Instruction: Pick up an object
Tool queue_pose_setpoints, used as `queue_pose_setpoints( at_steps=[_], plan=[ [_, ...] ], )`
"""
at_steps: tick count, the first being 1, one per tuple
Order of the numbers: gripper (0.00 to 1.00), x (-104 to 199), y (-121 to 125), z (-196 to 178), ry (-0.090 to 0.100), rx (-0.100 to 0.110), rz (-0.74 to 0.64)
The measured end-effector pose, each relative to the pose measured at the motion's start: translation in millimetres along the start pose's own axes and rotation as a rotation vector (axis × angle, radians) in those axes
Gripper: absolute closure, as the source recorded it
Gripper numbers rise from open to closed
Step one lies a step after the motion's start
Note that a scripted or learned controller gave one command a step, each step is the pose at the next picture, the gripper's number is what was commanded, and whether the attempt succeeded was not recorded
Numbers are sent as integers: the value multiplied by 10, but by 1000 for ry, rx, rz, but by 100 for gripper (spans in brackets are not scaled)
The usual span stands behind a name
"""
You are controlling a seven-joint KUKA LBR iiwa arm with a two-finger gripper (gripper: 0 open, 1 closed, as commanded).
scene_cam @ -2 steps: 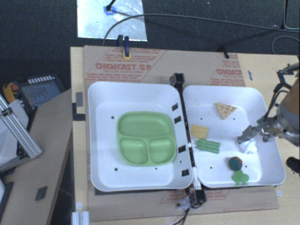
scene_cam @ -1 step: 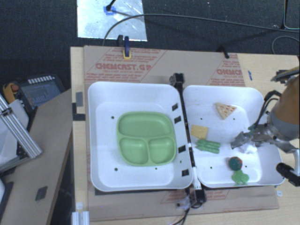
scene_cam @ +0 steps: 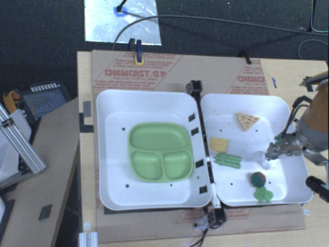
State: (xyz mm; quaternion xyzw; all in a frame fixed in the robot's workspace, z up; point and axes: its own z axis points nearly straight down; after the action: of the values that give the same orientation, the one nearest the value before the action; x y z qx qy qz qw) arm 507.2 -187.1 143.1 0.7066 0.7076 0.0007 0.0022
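Observation:
The right bin (scene_cam: pixel 277 107) holds a tan wedge-shaped piece (scene_cam: pixel 248 121), a yellow block (scene_cam: pixel 218 144), a long green piece (scene_cam: pixel 228 161), a dark round object with red on it (scene_cam: pixel 258 178) and a green leaf-shaped piece (scene_cam: pixel 263 194). My gripper (scene_cam: pixel 271 153) reaches in from the right and hangs low over the bin's right half, just above and to the right of the round object. It stands apart from every object, with nothing between it and the bin floor that I can make out.
The left bin (scene_cam: pixel 110 112) holds a green divided tray (scene_cam: pixel 158 152). A black divider with clips (scene_cam: pixel 202 138) runs between the bins. Cardboard (scene_cam: pixel 154 68) lies under both. A control pendant (scene_cam: pixel 43 101) and metal rail (scene_cam: pixel 20 143) sit at far left.

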Motion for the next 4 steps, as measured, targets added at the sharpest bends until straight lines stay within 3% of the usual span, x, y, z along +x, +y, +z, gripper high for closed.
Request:
queue_pose_setpoints(
  at_steps=[1,2,4],
  plan=[
    [100,60,-2,-618,0,-4,-3],
    [100,57,13,-792,1,0,-3],
    [100,1158,283,-780,4,3,-9]
  ],
)
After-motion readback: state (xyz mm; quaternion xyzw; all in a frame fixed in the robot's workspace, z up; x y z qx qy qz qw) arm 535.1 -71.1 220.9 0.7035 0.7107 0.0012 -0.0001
